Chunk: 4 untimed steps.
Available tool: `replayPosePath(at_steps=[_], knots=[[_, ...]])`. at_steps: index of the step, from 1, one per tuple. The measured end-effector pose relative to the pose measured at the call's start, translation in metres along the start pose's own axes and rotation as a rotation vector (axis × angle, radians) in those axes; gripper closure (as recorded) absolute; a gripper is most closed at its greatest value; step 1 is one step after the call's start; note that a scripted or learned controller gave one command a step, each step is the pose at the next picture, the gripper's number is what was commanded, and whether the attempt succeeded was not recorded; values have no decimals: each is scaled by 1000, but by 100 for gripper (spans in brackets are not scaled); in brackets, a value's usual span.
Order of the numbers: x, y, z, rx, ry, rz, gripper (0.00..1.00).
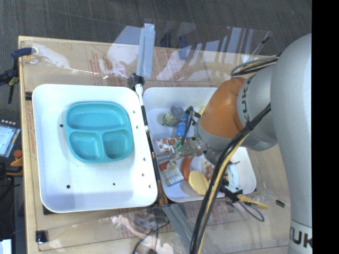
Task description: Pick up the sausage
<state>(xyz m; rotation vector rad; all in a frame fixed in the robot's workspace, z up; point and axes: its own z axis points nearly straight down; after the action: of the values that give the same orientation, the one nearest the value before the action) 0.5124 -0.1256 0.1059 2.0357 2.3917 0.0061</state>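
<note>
Teal tray (three compartments) in left bin

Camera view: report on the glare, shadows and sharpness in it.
Camera view: streaky glare on the clear plastic sheet behind the bins; soft shadow in the left bin along its near edge; the teal tray is sharp, while the arm shades the right bin's clutter, sausage included.

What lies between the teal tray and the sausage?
In the camera view, between teal tray and sausage: the bins' touching white walls, then small packets.

Arm reaches in from right, bent downward, orange wrist band up, gripper low.
</note>
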Motion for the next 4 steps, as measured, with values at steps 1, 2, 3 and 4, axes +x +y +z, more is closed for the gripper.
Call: replayPosePath(at_steps=[1, 2, 3, 4], knots=[[0, 0, 0, 0, 0, 0, 0], [1, -1, -8, 5, 1, -6, 100], [1, 0, -8, 4, 1, -6, 0], [1, -1, -17, 8, 1, -12, 100]])
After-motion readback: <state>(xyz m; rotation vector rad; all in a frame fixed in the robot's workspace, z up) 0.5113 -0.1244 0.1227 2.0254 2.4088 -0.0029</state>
